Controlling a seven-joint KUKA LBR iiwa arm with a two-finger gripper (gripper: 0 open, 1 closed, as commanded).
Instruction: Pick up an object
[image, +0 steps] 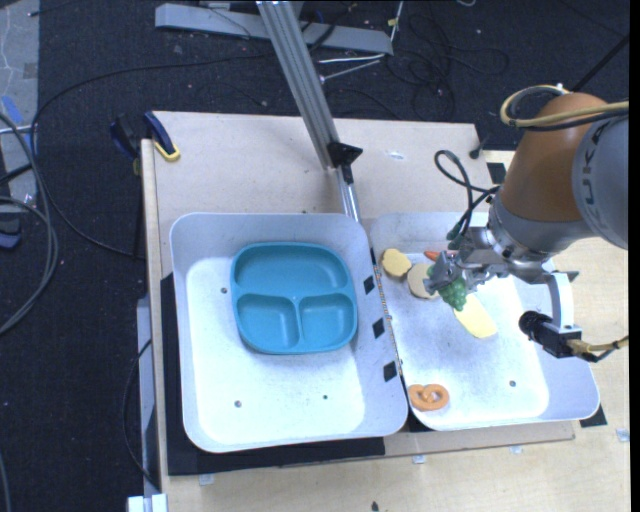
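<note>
My gripper (447, 276) hangs low over the upper middle of the right bin (520, 395), at the end of the grey and orange arm (550, 190). A small green object (457, 296) lies right at its tip; whether it is held is hidden from this angle. A pale yellow piece (478, 321) lies just below the green one. To the gripper's left are a beige round piece (419, 284) and a yellow piece (396, 263). A small red-orange bit (432, 255) peeks out beside the gripper. An orange ring-shaped piece (430, 397) lies at the bin's front left corner.
The left bin (200, 400) holds a blue divided plate (295, 298). A metal pole (305, 80) slants down to the bins' shared back edge. A black cable part (545, 333) hangs off the arm over the right bin's right side.
</note>
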